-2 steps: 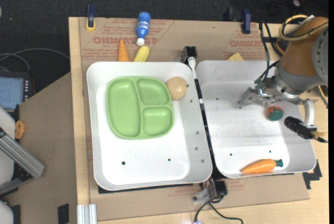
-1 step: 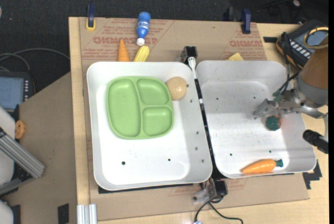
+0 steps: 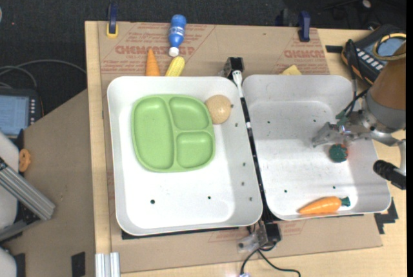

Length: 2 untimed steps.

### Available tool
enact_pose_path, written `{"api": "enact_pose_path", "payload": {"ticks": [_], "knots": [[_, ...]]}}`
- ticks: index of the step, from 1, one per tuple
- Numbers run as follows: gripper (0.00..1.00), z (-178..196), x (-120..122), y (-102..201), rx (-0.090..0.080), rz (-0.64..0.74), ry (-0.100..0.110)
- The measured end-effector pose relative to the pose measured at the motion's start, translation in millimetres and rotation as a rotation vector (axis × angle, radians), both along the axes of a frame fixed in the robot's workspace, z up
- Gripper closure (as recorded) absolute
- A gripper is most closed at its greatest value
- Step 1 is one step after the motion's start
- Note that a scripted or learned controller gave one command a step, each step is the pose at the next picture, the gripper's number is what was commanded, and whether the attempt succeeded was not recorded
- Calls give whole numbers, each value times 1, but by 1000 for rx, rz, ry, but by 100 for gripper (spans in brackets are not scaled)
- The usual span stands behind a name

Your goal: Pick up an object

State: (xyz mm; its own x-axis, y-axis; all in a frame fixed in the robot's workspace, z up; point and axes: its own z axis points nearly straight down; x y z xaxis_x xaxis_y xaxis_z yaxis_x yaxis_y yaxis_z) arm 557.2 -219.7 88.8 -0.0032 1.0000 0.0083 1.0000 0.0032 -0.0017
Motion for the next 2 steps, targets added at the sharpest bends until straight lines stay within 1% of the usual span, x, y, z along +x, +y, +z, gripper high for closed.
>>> {"api": "enact_pose_path", "payload": {"ticks": [2], "knots": [[0, 0, 0, 0, 0, 0, 0]]}}
